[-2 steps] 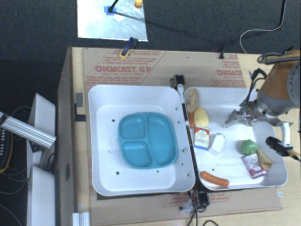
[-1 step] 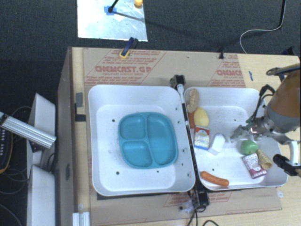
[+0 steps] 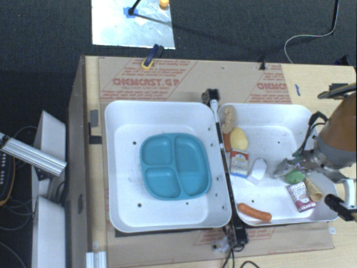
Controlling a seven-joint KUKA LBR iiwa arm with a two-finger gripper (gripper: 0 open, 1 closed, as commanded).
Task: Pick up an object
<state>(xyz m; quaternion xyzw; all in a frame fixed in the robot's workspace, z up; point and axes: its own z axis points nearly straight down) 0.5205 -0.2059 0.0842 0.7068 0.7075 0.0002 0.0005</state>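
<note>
From the camera view above, the worktop (image 3: 167, 74) carries two shallow white bins side by side; the left bin (image 3: 120, 121) holds a blue divided plate (image 3: 174, 166) lying flat near its middle; the right bin (image 3: 279, 113) holds the loose objects.

Along the right bin's left wall lie a pale tan piece (image 3: 228, 118) at the top, a yellow rounded item (image 3: 239, 139) just below it, and a small red-and-white carton (image 3: 239, 163) below that; a white piece (image 3: 257, 170) sits just beside the carton; an orange sausage-like item (image 3: 254, 211) lies near the bin's front edge.

The arm (image 3: 340, 130) reaches in from the right, its claw (image 3: 291, 167) low over the bin's right part; a green object (image 3: 294, 177) lies right at the claw's tip, touching or nearly so; whether the claw is spread or pressed together cannot be told, and nothing is plainly seen pinched in it.

Just beside the green object, toward the front right corner, lie a maroon packet (image 3: 300, 197) and a tan cone-shaped item (image 3: 313, 188), close together.
</note>
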